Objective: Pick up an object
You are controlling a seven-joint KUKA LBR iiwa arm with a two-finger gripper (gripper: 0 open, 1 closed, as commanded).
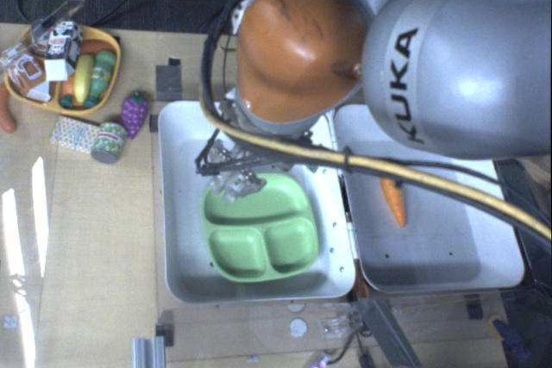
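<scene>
While the grey arm (448, 65) with its orange band (297, 47) reaches in from 3 o'clock, its hand (235, 172) hangs low over the left bin (172, 211), at the 11 o'clock corner of the green tray (259, 228).

Item 1: hand. Thin metal parts and cabling visible at the tray's upper rim; whether its fingers are spread or closed cannot be told, and nothing can be seen between them.

Item 2: green tray. Three compartments, lying flat in the left bin, slightly turned.

Item 3: carrot (393, 201). Orange, lying in the right bin (448, 263) near its 9 o'clock wall, well apart from the hand.

Item 4: yellow hose (414, 177). Runs from the wrist across both bins toward 4 o'clock.

Item 5: yellow bowl (108, 90). On the wooden surface (86, 271) at 10 o'clock, filled with toy foods and small packages.

Item 6: purple grapes (133, 110), a small can (109, 141) and a patterned packet (73, 134). On the surface just beside the bowl, at its 5 o'clock.
</scene>
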